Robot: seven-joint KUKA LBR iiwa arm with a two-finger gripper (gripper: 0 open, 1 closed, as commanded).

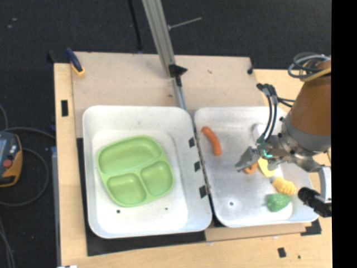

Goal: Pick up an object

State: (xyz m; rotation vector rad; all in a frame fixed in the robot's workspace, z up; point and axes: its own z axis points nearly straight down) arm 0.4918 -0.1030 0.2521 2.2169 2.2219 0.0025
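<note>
Counter (122,80): pale wood, carrying two shallow white bins side by side, with dark floor around it.
Left bin (95,216): holds a green divided tray (135,170), which lies flat and takes up most of the bin's middle; it has one long compartment at the top and two smaller ones below.
Right bin (234,121): holds several small things and the end of the arm.
Orange sausage-shaped piece (212,140): lies alone in the upper left part of the right bin, near the dividing edge, well apart from the claw.
Yellow piece (283,186): lies toward the lower right of the right bin, just below the arm's wrist.
Green piece (277,201): sits just beneath the yellow piece, near the bin's lower edge; whether the two touch cannot be told.
Arm (312,113): reaches in from the right, its orange band large at the frame's edge, cables looping above it.
Claw (252,163): low over the middle of the right bin, pointing left; a small orange thing (251,170) shows at its tip, but how far the claw is open, or whether it grips that thing, cannot be told.
Metal post (159,32): slants from the top of the view down to the gap between the bins.
</note>
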